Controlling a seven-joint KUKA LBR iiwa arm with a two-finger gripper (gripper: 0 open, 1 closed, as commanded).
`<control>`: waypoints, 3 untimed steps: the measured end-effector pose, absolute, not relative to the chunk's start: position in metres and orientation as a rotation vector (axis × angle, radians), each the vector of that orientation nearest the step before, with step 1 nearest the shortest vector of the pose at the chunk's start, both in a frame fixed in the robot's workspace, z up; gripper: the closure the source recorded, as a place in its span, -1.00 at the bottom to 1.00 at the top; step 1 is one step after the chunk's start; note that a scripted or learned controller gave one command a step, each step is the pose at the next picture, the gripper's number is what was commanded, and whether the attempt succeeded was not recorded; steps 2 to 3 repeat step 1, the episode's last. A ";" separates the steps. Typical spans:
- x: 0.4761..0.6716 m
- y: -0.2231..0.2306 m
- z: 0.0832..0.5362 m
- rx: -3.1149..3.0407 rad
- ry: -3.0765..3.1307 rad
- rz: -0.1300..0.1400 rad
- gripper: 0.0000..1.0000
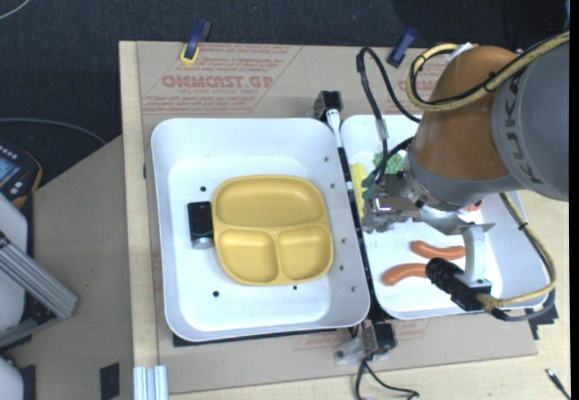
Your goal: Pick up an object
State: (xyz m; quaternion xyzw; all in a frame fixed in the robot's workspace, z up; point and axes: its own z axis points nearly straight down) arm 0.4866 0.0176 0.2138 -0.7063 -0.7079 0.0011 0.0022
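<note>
My gripper [384,208] hangs low over the left side of the right bin [516,285], close to the wall between the two bins, with the bulky orange wrist covering much of that bin. Two orange sausage-shaped pieces [439,251] [403,274] lie just right of and below it. A yellow piece [359,179] and a green piece [395,163] peek out above the gripper. In the left bin [181,299] rests a yellow divided plate [271,231], and a small black block [199,220] sits at its left edge.
Both bins stand on a brown cardboard sheet [226,72] held by clips at the back. Cables run along the divider and over the arm. A grey rail sits off the bench at the lower left.
</note>
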 end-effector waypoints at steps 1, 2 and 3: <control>0.492 0.017 0.235 -2.222 -2.224 -0.004 1.00; 0.492 0.017 0.235 -2.222 -2.224 -0.004 1.00; 0.492 0.017 0.235 -2.222 -2.224 -0.004 1.00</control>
